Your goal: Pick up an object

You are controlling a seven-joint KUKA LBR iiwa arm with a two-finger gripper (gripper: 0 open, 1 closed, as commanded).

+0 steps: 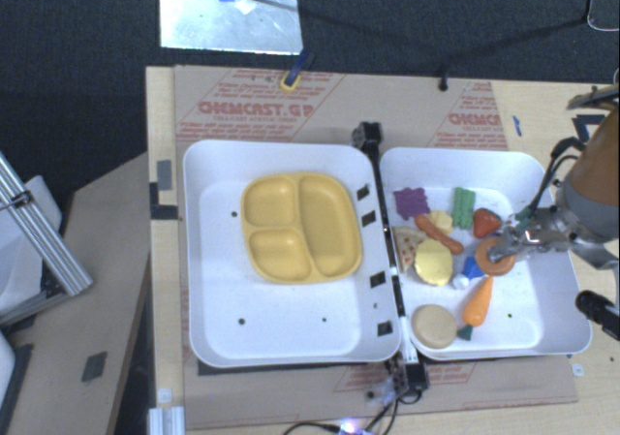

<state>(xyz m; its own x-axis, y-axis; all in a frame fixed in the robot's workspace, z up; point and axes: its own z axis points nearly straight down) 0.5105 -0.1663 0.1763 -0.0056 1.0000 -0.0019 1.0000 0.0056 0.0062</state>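
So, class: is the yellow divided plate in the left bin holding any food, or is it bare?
Bare. The yellow plate shows three compartments with nothing in them; the toy foods lie in the right bin.

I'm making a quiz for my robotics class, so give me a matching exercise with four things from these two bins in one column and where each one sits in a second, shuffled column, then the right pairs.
Things:
1. yellow divided tray
2. purple toy
3. carrot
4. tan round piece

Places:
A. far left part of the right bin
B. near left corner of the right bin
C. in the left bin
D. near middle of the right bin, just right of the tan round piece

Pairs: 1-C, 2-A, 3-D, 4-B
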